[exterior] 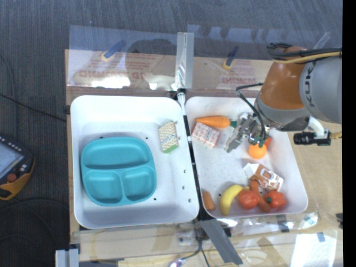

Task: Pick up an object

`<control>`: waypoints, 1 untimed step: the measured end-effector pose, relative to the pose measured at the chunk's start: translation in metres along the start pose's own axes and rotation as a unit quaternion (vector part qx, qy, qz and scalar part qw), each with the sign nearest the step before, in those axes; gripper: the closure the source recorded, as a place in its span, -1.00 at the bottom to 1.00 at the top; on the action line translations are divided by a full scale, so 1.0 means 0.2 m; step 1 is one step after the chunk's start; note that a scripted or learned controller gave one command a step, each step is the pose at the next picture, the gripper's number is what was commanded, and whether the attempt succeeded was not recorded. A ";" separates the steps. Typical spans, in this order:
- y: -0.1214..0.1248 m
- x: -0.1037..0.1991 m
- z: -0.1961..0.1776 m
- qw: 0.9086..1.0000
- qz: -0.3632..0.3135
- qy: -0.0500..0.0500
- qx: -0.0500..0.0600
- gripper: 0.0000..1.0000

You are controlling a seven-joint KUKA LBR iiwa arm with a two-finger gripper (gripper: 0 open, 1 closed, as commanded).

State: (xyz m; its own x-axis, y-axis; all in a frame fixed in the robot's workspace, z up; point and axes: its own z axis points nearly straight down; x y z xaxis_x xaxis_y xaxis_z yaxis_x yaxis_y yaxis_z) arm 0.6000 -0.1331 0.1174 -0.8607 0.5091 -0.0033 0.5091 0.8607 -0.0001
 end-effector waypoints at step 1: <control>0.00 0.00 0.00 1.000 0.000 0.000 0.001 -1.00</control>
State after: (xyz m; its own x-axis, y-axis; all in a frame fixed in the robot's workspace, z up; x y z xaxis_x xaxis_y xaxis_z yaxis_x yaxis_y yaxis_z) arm 0.5997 -0.1335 0.1167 -0.8604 0.5096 -0.0027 0.5096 0.8604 -0.0014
